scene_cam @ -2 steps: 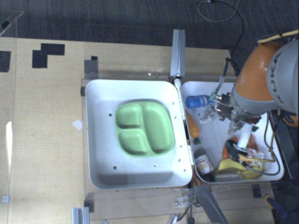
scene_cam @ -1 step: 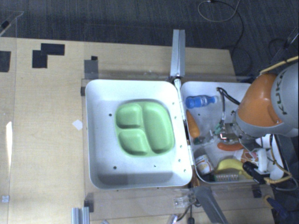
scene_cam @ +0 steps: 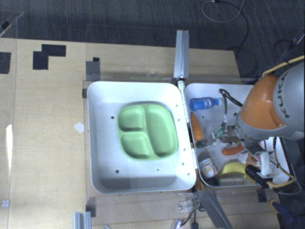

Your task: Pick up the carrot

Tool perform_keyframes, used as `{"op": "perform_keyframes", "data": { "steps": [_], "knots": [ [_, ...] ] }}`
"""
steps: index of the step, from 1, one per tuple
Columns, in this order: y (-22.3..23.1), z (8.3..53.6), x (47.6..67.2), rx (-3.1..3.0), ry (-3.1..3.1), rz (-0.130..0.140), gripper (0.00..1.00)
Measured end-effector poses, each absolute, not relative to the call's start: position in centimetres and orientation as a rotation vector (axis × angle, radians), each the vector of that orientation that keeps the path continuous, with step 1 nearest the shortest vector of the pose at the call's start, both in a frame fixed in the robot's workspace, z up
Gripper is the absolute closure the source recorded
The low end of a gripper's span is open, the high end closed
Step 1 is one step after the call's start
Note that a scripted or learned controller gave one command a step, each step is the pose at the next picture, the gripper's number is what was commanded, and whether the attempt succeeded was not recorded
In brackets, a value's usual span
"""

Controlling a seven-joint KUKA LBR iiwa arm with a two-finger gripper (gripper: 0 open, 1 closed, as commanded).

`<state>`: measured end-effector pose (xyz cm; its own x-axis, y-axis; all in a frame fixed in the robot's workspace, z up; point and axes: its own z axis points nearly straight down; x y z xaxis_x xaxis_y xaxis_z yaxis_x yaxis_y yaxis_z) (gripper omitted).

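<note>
The carrot (scene_cam: 195, 126) is a long orange piece lying along the left wall of the right bin (scene_cam: 209, 88), pointing from back to front. My gripper (scene_cam: 222, 134) hangs low over the middle of that bin, a short way to the right of the carrot and apart from it. The arm's orange band (scene_cam: 261, 105) and grey wrist cover the bin's right half. Nothing shows held in the gripper.
The right bin also holds a blue-capped bottle (scene_cam: 204, 103) at the back, an orange-red piece (scene_cam: 233, 150) just under the gripper, a banana (scene_cam: 232, 168) and a small can (scene_cam: 207, 166) at the front. In the left bin (scene_cam: 102, 128) rests a green divided plate (scene_cam: 147, 130).
</note>
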<state>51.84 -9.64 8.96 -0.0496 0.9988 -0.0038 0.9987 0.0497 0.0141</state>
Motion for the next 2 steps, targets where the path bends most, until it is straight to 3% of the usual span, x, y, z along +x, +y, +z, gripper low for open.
{"op": "perform_keyframes", "data": {
  "steps": [1, 2],
  "knots": [
    [-13.8, 17.7, 52.0, 2.156, 2.277, 0.006, 0.00],
    [-11.7, 9.0, 51.4, 1.776, 2.578, 0.009, 0.00]
  ]
}}
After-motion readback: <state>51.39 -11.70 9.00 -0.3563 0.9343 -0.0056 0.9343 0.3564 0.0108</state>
